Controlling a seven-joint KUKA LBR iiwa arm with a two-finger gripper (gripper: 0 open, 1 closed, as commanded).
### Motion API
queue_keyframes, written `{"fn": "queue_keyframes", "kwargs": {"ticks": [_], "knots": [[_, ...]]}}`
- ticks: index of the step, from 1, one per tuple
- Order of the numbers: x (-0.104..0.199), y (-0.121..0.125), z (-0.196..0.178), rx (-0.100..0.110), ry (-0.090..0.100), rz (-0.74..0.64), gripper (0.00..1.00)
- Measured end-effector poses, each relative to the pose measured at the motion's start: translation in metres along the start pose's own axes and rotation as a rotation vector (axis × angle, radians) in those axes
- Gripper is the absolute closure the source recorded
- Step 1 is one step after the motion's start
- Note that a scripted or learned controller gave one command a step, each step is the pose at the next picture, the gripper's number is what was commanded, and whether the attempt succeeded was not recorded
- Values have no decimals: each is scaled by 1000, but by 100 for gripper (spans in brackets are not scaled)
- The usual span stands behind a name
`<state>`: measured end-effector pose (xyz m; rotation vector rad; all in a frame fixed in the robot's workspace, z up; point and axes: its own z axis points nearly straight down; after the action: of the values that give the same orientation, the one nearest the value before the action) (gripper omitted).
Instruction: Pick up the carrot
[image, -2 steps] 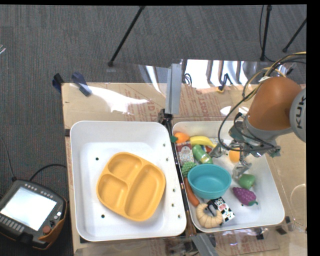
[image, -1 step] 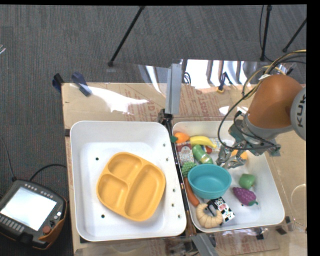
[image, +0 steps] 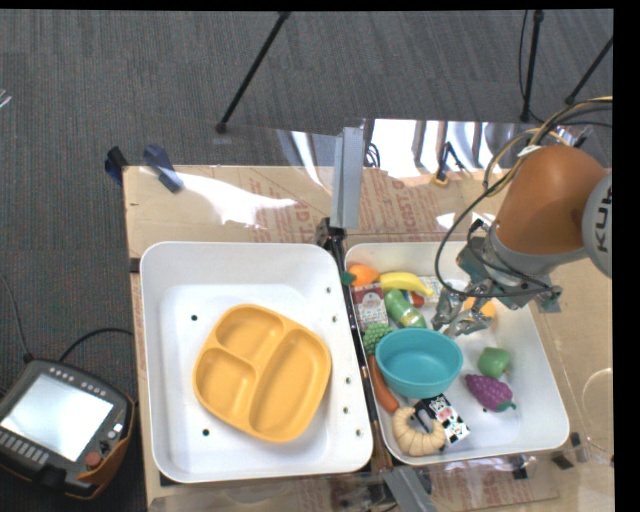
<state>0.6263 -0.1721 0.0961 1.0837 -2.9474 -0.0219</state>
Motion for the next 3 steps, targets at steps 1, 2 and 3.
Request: {"fn": "queue_keyframes", "kwargs": {"ticks": [1,2,3], "knots": [[9,-38,13,8,3,-20,100],[-13,-19,-107,25,-11,102,100],[18,-30,-242,28,-9,18,100]]}}
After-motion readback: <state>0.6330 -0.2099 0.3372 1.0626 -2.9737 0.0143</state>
